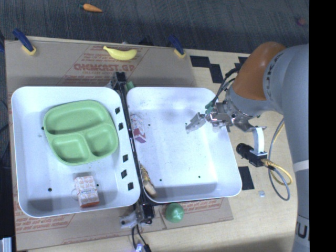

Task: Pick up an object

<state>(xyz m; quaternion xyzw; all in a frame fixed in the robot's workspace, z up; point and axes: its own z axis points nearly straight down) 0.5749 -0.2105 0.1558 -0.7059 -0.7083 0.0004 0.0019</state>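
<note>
Nothing is held yet — hand [195, 122] is seen open over the right bin [178, 188], pick still pending.

Green tray [80, 130] (left bin [21, 156]).

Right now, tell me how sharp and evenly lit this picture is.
Camera view: soft overall, small items like the packet blurred; the hand is smeared; pale glare on the right bin floor; mild shadows along the left bin walls.
</note>
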